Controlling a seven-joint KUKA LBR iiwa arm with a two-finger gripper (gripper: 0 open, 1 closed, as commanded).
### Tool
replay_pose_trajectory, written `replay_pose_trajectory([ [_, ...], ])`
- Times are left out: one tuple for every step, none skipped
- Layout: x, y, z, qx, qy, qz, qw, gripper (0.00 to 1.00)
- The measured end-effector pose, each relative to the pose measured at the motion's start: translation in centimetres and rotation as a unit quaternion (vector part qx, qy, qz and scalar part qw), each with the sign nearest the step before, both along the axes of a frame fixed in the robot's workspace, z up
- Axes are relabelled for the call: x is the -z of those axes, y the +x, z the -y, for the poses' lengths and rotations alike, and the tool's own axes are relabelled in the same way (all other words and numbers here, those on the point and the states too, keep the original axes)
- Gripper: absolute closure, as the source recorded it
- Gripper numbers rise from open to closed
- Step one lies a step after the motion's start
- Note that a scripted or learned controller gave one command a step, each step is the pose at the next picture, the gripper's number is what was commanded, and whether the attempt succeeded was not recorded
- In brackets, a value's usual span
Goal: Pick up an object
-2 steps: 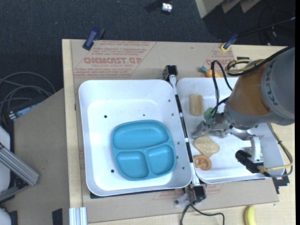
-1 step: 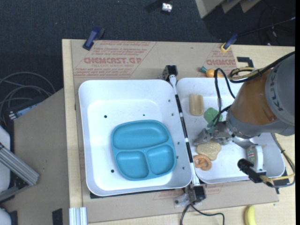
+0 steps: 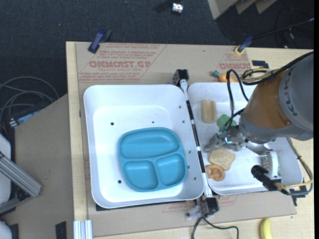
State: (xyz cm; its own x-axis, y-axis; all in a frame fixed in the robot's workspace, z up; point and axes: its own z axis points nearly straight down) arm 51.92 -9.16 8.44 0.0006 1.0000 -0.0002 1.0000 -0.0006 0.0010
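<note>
We look down on a worktop covered with brown printed board, bearing two shallow white bins side by side. The left bin, in the middle of the frame, holds a blue divided tray with one long compartment and two smaller ones, lying flat toward the bin's lower half.

The right bin sits at the right of the frame, touching the left bin along a shared edge. In it we see a tan, bread-like block near the upper left corner, a small green piece just below and to the right of that block, a pale flat cookie-like piece lower down, and a small orange-brown pretzel-like ring touching the cookie's lower left edge.

The arm enters from the right, its orange band and grey housing covering the upper right of that bin. Its tool points left, low over the bin floor between the green piece and the cookie-like piece, just above the latter. We cannot tell how the tool stands, and we see nothing clearly caught in it.

A blue clip lies at the upper left corner of the board, and a yellow object at the lower right.
</note>
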Motion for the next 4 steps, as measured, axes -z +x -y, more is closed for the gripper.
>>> replay_pose_trajectory([
  [0.0, -1.9, 0.3, 0.000, 0.0008, -0.002, 1.0000, 0.00],
  [0.0, 0.6, 0.0, -0.001, -0.0001, 0.000, 1.0000, 0.00],
  [0.0, -0.7, 0.7, 0.000, 0.0007, -0.002, 1.0000, 0.00],
  [0.0, -3.4, 0.7, 0.000, 0.0007, -0.002, 1.0000, 0.00],
])
